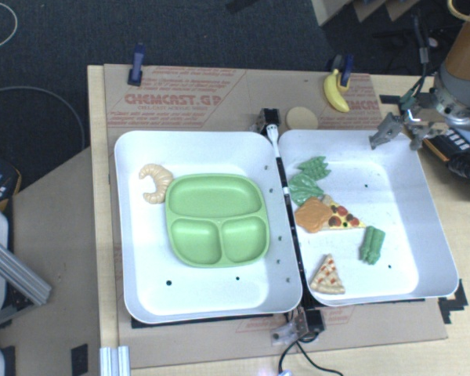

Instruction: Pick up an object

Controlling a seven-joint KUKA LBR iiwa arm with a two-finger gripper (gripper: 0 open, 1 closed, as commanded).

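Observation:
My gripper (398, 137) hangs over the far right corner of the right bin (407, 186), its fingers spread open with nothing between them. In the right bin lie green leafy pieces (308, 178), an orange-brown round piece (312, 215) touching a pizza slice (345, 218), a green vegetable piece (371, 244) and a second pizza slice (327, 276). All of these lie to the left of and nearer than the gripper. In the left bin (141, 272) sits a green divided plate (217, 218) with a croissant (155, 182) beside it.
A toy banana (337, 92) and a tan disc (301, 118) lie on the board beyond the bins. Blue clamps (136, 65) hold the board's far edge. The arm's body (462, 77) stands at the right.

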